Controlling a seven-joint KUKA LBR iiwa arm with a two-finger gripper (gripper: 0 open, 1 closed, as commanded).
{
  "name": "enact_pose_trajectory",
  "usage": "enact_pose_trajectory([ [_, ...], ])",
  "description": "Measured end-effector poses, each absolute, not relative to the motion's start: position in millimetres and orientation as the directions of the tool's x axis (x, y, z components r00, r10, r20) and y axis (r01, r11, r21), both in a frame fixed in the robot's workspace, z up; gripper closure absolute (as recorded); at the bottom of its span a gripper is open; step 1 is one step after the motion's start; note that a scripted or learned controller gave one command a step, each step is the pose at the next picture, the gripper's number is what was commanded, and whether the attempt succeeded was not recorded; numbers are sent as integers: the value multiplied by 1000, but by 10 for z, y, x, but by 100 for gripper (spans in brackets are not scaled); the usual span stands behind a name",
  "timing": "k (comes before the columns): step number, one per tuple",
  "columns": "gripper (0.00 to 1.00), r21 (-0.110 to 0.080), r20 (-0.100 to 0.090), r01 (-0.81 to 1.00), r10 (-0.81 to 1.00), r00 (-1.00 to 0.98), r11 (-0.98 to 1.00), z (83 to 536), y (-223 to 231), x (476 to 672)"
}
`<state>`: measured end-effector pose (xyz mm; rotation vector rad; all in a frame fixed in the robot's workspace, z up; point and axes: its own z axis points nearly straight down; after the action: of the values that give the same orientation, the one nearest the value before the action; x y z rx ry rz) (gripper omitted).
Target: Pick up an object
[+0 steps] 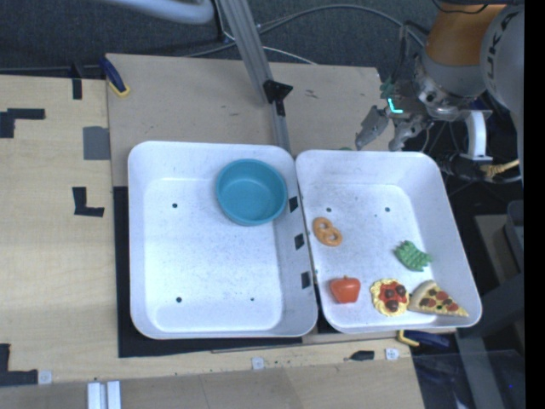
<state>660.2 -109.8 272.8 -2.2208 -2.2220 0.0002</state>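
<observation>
1. Camera view looks down at a slant on two white bins; you see the left bin [162, 313] and the right bin [443, 186] touching along their inner rims at the middle of the frame.
2. At the upper right of the frame the arm [464, 41] is cut off by the top and right edges, so you see only its orange band and grey wrist.
3. The gripper [387, 132] hangs just above the far rim of the right bin. Its two fingers [371, 129] stand spread apart, and nothing is between them. The fingertips are small and a little blurred.
4. In the left bin you find a blue bowl [250, 192], upright, near the far right corner of that bin.
5. In the right bin a pretzel [327, 232] lies near the left wall.
6. Along the near edge of the right bin lie a red tomato [345, 289], a round pizza [389, 296] and a pizza slice [438, 300]. The round pizza and the slice look to be touching; you cannot be sure.
7. A green leafy piece [412, 255] lies just above the slice, close to the right wall. Its kind is hard to make out.
8. A grey metal pole [247, 41] crosses from the top of the frame down to the place where the bins meet, and it hides part of the bench [51, 228] behind it.
9. All objects are well apart from the gripper.
</observation>
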Motion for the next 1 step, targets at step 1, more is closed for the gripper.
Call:
enact_pose_trajectory([
  [1, 0, 0, 0, 1000, 1000, -1, 1, 2727, -1098, 6602],
])
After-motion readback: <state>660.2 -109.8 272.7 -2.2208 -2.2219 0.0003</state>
